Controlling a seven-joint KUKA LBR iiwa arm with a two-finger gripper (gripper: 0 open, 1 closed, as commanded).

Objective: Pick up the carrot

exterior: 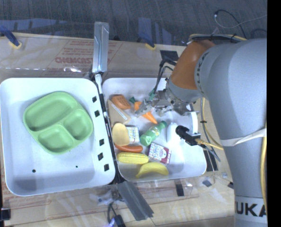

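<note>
Orange is what you are after, and you will find the carrot (150, 117) in the right bin (197, 167), a small tapered piece lying near the middle of that bin's upper half, pointing down toward the green bottle (151, 134) just below it. The gripper (155, 101) sits directly above and slightly left of the carrot, close to it, at the end of the grey arm (225, 93) with its orange band (190, 67) reaching in from the right; from this angle you cannot tell whether its fingers are apart or together, and nothing orange is plainly seen between them. A second small orange bit (137, 106) lies just left of the gripper, beside a brownish bread-like piece (121, 101) near the bin's upper left. Below those you have a pale yellow rounded item (121, 134) against the left wall, a small labelled packet (133, 135) touching it, and a red-orange sausage-shaped piece (130, 148) under both. A corn cob (132, 159) and a banana (152, 169) lie along the bottom of the bin, with a red and white carton (159, 153) tilted just above the banana. A black part of the arm's fitting (185, 134) hangs over the bin's right side. In the left bin (17, 174) a green divided plate (58, 121) rests alone, well apart from the carrot.
</note>
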